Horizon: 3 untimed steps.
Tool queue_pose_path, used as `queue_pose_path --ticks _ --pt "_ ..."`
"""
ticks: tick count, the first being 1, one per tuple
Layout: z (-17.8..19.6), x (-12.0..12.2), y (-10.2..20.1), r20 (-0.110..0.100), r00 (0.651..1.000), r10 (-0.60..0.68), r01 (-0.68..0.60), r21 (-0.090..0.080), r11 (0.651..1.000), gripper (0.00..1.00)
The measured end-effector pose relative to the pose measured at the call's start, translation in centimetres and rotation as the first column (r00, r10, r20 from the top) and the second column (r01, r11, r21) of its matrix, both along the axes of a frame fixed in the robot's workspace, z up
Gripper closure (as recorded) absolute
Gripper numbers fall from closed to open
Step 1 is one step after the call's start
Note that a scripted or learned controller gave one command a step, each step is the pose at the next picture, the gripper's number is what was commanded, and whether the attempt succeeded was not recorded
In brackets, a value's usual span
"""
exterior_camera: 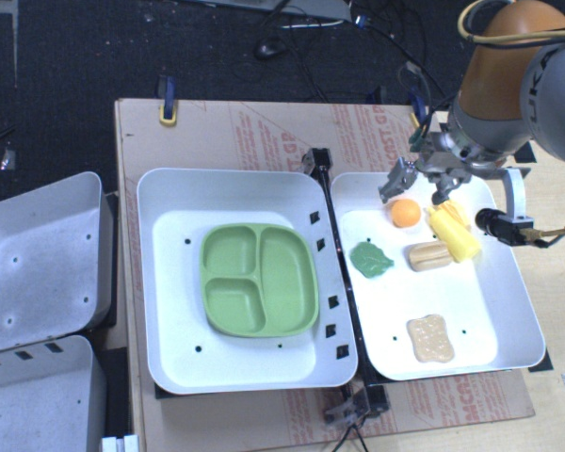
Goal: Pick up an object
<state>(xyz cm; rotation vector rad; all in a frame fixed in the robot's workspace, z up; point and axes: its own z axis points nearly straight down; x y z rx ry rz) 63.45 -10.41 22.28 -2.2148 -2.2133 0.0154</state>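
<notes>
- Dark floor with loose cables surrounds the desk (226,121), whose brown top carries faint red printed writing that is too pale and turned to read.
- Two shallow white bins sit side by side on the desk, touching along a black divider strip in the middle.
- Left bin (165,252) holds a green divided plate (260,280) with three compartments; a wide white border stays free around the plate on all sides.
- Right bin (508,318) holds five small things, grouped in its upper half and lower middle.
- An orange ball (406,213) lies near the far wall of the right bin, just beside a yellow corn-like piece (454,233) on its right.
- A tan sausage-like piece (428,255) lies just below them, touching the yellow piece, and a green leaf-like piece (370,259) lies to its left, near the divider.
- A beige flat piece (430,338) lies alone near the front of the right bin, well apart from the others, with free floor around it.
- The end effector (418,185) hangs over the far edge of the right bin, just above the orange ball; its two fingers (395,179) stand spread apart, with nothing between them.
- The grey arm with its orange band (508,55) reaches in from the right.
</notes>
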Motion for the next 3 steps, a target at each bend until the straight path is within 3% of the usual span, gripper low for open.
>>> queue_pose_path --ticks 1,3 --pt "0.9 0.2 0.0 0.014 1.0 0.002 -0.002 -0.001 1.0 0.0" --pt "-11.7 0.1 0.1 0.009 1.0 0.0 0.0 0.0 1.0 0.0"
